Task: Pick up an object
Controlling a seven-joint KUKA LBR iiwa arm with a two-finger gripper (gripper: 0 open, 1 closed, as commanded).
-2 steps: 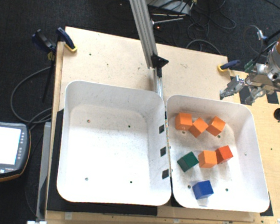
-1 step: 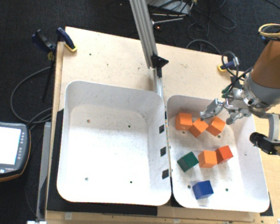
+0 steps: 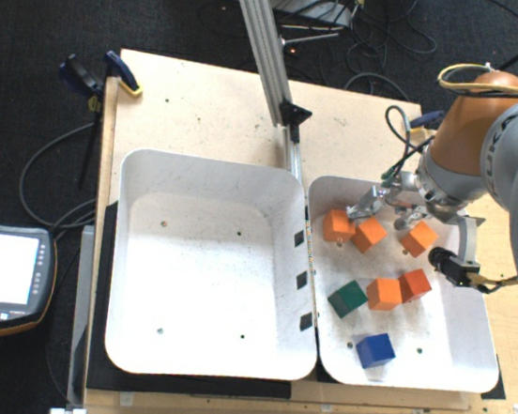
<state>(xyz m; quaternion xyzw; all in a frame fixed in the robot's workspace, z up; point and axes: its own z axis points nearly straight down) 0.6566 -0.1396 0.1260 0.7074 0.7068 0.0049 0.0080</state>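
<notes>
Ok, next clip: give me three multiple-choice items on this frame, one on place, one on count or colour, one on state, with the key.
1. Where do the blocks lie?
A. All in the right bin
B. All in the left bin
C. Split between both bins

2. How many blue blocks are there?
A. None
B. One
C. Three

3. Where is the gripper?
A. Parked off the bench
B. Low over the left bin
C. Low over the back of the right bin, among the orange blocks

Key:
1 A: the blocks all sit inside the right bin; none shows in the left bin.
2 B: a single blue block lies near the front, beside a green block and several orange ones.
3 C: the gripper hangs just above an orange block at the bin's far end.
</notes>
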